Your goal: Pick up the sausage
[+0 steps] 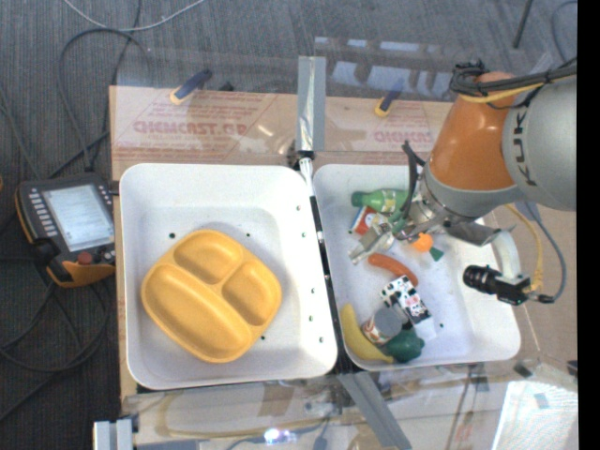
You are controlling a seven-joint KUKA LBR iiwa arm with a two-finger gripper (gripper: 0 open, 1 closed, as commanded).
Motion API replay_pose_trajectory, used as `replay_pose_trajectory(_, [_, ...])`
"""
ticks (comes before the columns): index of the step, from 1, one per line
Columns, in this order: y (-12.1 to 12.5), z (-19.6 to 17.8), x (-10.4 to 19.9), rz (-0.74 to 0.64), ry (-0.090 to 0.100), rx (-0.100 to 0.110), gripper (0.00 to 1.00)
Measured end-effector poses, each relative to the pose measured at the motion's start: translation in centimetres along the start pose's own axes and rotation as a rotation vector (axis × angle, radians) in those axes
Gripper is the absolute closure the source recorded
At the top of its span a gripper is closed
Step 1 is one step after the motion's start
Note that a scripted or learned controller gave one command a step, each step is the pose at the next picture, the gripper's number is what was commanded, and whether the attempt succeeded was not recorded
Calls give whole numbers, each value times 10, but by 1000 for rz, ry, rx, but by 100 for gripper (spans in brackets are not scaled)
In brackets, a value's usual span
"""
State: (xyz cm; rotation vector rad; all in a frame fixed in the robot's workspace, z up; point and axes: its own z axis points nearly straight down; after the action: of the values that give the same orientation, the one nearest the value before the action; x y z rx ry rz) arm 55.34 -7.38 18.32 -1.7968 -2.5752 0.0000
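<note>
Hovering in the right bin, my spread fingers sit just above-left of the sausage.

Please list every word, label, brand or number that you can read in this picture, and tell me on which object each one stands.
"KU": large letters on the grey arm, cut by the frame edge.
Red print on the protective film of the clear panel behind the bins: mirrored and too blurred to read.
Handheld pendant screen: text too small to read.
Black-and-white printed small box in the right bin: unreadable.
</note>
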Motion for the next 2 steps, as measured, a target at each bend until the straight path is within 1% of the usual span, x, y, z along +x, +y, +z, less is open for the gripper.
replay_pose_trajectory(1, [70,-133,-24,-223,-5,-1,0])
replay_pose_trajectory(2, [10,-7,-50,-367,-1,0,0])
